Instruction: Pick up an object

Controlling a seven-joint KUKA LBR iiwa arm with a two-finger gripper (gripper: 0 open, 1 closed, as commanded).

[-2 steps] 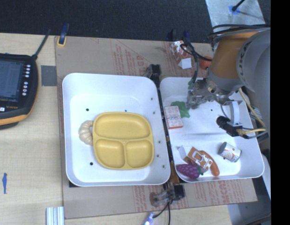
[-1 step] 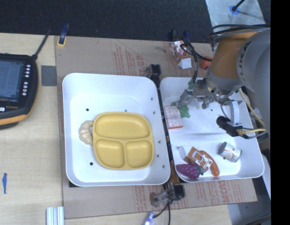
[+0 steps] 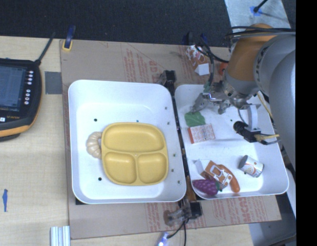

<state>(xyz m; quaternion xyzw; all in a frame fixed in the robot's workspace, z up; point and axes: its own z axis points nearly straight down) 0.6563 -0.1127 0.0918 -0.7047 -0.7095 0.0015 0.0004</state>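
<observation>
My gripper (image 3: 210, 104) hangs over the far end of the right bin (image 3: 273, 188). It is open with nothing between its fingers. Just in front of it, a small green object (image 3: 195, 118) lies on the bin floor, and a pink-red card (image 3: 202, 134) lies beside that. Nearer the front lie a small silver can (image 3: 250, 166), an orange-and-white packet (image 3: 219, 173) and a purple bunch of grapes (image 3: 206, 186).
The left bin (image 3: 81, 99) holds a yellow divided plate (image 3: 133, 152) with a beige ridged object (image 3: 93, 144) at its left edge. A tablet (image 3: 14, 96) lies on the bench at far left. Cables and a small box (image 3: 198, 59) sit behind the right bin.
</observation>
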